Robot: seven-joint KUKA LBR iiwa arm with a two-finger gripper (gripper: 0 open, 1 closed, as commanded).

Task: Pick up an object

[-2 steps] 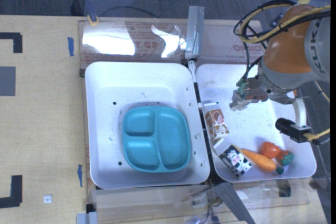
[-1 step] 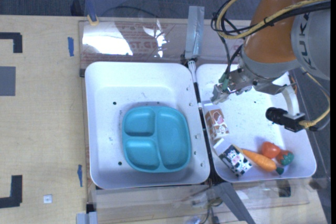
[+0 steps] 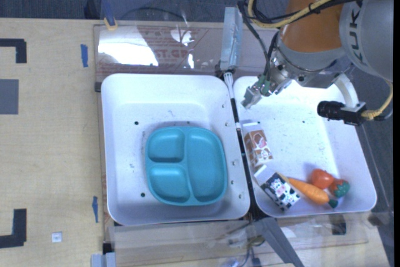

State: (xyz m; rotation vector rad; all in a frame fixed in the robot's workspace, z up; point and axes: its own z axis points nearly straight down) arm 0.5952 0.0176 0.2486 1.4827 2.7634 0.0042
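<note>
Arm over the right bin, toys untouched at the near end.

The gripper (image 3: 255, 95) hung at the far-left corner of the right bin (image 3: 356, 153), a glossy white shallow tub; its state I could not tell. A flat printed card (image 3: 257, 147) lay by the left wall. Nearer sat a black-and-white cow-patterned block (image 3: 281, 192), touching a smooth orange carrot (image 3: 307, 190), with a round red tomato (image 3: 322, 178) beside. The left bin (image 3: 125, 97) held a teal, rounded, three-compartment plate (image 3: 185, 164).
</note>
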